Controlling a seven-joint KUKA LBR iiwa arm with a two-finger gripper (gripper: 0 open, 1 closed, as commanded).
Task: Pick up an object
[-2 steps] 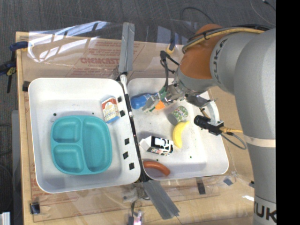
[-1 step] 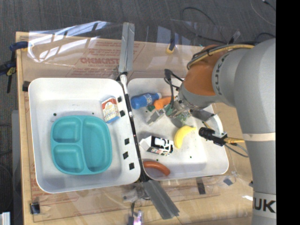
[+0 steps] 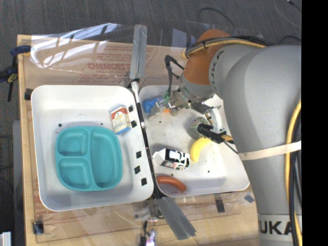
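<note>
Reaching in from the right, the big grey arm with its orange band (image 3: 205,55) bends down into the right white bin (image 3: 233,181), one of two shallow white bins sitting side by side. Its claw (image 3: 171,104) hangs at that bin's far left corner, just beside a small blue object (image 3: 150,105). Whether the claw is apart or together, I cannot tell from here; the wrist covers it.

I count four loose things in this bin. Apart from the blue one, a yellow banana-shaped piece (image 3: 200,148) lies nearer to me than the claw and slightly right, a black-and-white toy car (image 3: 175,159) lies just left of it, and a reddish-brown sausage shape (image 3: 171,184) rests by the near rim.

Left of the claw, across the divider, the left white bin (image 3: 43,104) holds two things: one teal three-compartment plastic tray (image 3: 89,158) and one small red-and-white carton (image 3: 120,119) near its corner.
</note>
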